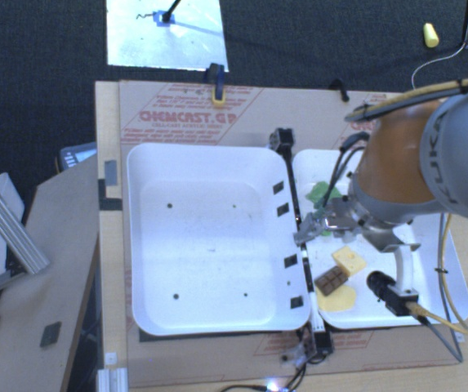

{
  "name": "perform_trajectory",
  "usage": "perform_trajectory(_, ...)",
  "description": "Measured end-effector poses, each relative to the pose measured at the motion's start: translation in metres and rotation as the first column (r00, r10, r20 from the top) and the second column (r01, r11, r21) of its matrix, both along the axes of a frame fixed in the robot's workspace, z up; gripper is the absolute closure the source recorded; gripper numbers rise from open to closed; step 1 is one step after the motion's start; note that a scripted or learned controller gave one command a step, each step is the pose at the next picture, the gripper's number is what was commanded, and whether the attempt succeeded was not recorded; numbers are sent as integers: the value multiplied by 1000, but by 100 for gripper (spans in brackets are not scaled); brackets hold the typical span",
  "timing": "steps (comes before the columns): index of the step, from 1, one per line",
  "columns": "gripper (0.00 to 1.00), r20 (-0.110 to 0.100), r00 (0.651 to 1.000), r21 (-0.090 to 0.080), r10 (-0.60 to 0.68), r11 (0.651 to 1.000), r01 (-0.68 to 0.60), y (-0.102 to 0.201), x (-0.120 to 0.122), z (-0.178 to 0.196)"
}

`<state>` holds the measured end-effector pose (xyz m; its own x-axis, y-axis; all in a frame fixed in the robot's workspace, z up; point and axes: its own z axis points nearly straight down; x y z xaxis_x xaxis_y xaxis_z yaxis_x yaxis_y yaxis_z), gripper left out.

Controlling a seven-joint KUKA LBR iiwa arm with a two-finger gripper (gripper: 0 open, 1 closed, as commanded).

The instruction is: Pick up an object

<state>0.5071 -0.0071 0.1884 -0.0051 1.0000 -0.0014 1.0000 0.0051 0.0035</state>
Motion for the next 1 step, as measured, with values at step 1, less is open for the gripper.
perform_trajectory(1, 0, 0, 1000, 7, 11, 1000, -11, 125, 26, -4)
